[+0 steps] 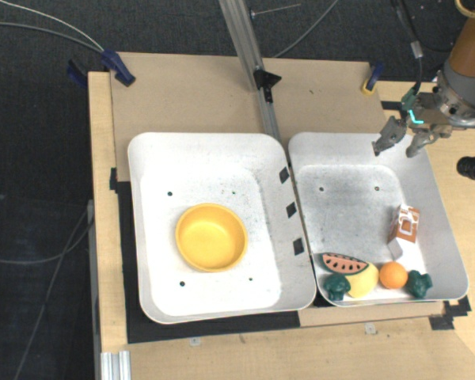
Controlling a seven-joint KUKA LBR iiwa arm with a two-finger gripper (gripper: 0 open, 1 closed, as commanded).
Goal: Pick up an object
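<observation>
Your hand hangs empty over the far right corner of the right bin, fingers spread wide. The nearest pick, the small carton, stands toward the near side, almost straight below the hand in this view; it looks upright, though the slant makes that uncertain.

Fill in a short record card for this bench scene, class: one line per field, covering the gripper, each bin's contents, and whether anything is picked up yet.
gripper: open, above the right bin's far right corner, holding nothing
left bin: yellow bowl
right bin: small carton, watermelon slice, lemon, orange, two green pieces
clustering: toys along the right bin's near edge
pick status: not yet done
</observation>
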